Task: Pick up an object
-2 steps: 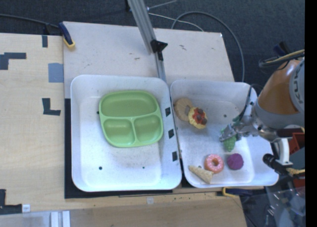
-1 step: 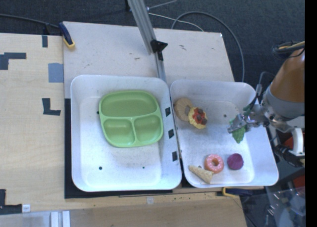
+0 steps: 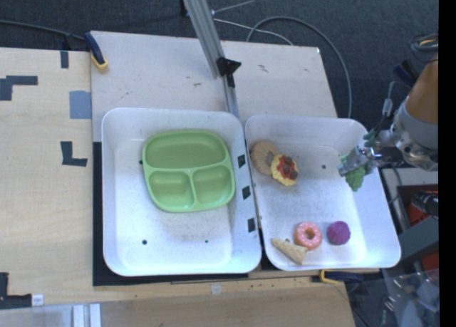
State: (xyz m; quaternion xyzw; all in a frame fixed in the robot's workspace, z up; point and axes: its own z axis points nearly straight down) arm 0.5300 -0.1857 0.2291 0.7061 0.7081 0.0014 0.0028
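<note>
Small green toy piece, leafy in look, at the right wall of the right bin, about halfway along that wall. Touching, or just under, the metal tip of the jaws, which reach in over the rim from the right. Too small and blurred to tell whether open, closed or gripping the green piece. Behind them the grey arm, with its orange band near the picture's edge.

Elsewhere in the same bin, well apart from the green piece: a round brown cookie near the far left corner, touching a yellow and red toy food just to its right. Along the near side, a pink-iced doughnut with a purple ball just beside it on the right, and a tan wedge touching the doughnut's lower left, close to the near wall.

Left bin set flush against the right one, the two rims meeting down the middle, with small black marks along that seam. Inside, a light green divided plate lying flat in the far half: one long compartment at the back, two smaller ones in front.

Under both bins, a pale worktop, scuffed and marked. Slanting down across it from the top, an aluminium bar ending in a black clamp just behind the seam between the bins. Thin cable looping over the far right corner. Blue and yellow clamp at the far left corner. To the left, a lighter wooden panel carrying dark tape marks.
</note>
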